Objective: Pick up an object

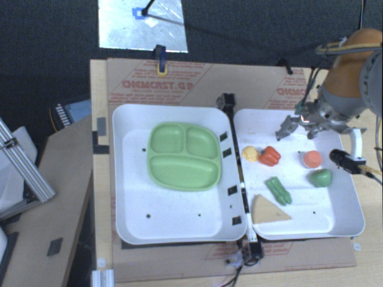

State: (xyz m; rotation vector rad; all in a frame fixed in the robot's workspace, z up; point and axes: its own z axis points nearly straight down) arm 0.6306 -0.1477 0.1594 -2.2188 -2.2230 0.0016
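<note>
The right bin point(341, 211) holds several small toy foods: a yellow piece point(250, 154), a red-orange pepper point(270, 155), an orange-red round piece point(312, 159), a green round piece point(321, 177), a long green vegetable point(278, 190) and a tan wedge point(269, 210). My gripper point(297, 130) hangs over the far part of this bin, up and to the right of the pepper. It is open, and nothing sits between its fingers. It touches none of the objects.
The left bin point(128, 214) holds a light green divided plate point(182, 156). A black-clipped divider point(234, 160) joins the two bins. The grey arm with its orange band point(353, 70) comes in from the upper right. A black part point(344, 159) juts over the right bin's right side.
</note>
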